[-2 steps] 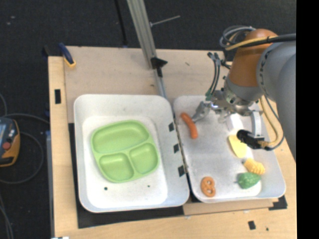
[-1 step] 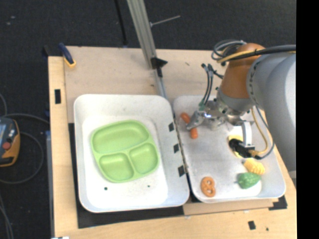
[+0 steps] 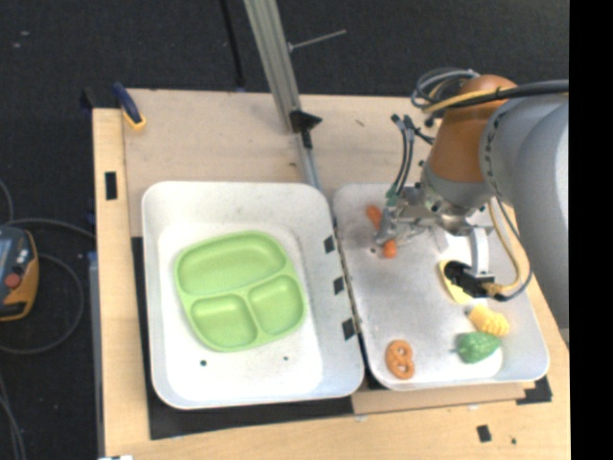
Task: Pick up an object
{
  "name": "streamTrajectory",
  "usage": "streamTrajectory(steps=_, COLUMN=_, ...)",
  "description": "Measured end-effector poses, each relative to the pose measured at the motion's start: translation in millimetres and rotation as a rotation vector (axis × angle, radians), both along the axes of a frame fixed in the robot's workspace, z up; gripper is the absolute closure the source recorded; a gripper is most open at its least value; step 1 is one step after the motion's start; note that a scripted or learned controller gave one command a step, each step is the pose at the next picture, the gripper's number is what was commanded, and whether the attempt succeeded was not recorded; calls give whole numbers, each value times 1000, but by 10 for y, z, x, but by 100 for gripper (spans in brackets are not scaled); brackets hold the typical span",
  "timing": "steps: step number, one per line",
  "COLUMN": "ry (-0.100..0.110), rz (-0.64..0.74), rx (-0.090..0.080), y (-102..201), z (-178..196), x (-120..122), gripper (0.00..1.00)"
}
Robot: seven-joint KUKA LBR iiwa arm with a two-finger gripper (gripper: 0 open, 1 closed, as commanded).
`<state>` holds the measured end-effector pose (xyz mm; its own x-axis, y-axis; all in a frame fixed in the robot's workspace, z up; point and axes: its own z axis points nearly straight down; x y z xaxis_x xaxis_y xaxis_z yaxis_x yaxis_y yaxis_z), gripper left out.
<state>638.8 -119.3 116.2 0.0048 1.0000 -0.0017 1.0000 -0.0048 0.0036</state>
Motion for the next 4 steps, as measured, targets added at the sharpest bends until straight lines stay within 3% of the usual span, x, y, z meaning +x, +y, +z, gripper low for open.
streamTrajectory(steps=2, ry=-3, rz=7, rx=0, y=-45, z=1264, x=98, gripper=100)
streamTrajectory(steps=3, ry=0, rz=8, rx=1, y=-59, z=1514, x=106, gripper=100)
streamTrajectory(steps=4, ry=3, rz=11, rx=3, y=431, z=1580, x=-92, gripper=100)
